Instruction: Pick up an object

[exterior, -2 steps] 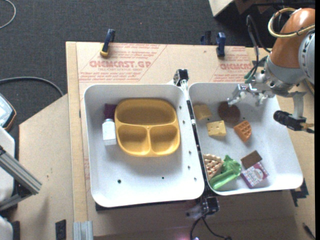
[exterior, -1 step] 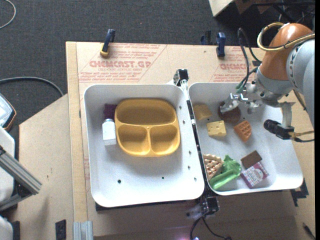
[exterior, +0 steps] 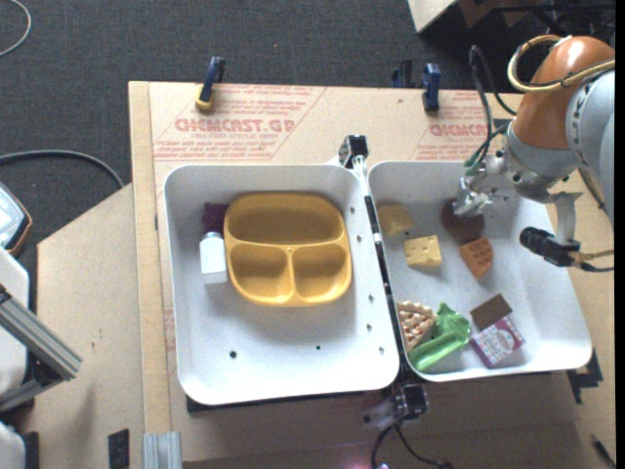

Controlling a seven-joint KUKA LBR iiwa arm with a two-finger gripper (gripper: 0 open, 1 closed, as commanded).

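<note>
Grey all over, that was the arm [exterior: 598, 130]: a smooth, rounded shell with a soft sheen on it. Above the wrist sat a fat orange band [exterior: 559, 78], glossy and bulging like a ball. A thin dark cable [exterior: 479, 84] ran down alongside. At the tip, the gripper [exterior: 469, 203] showed as a small block of silvery metal.

The tool [exterior: 473, 201] covers part of a dark brown lump [exterior: 463, 228] by the right bin's [exterior: 547, 286] far edge; the yellow plate [exterior: 286, 247] half-hides a purple thing [exterior: 215, 213].
</note>
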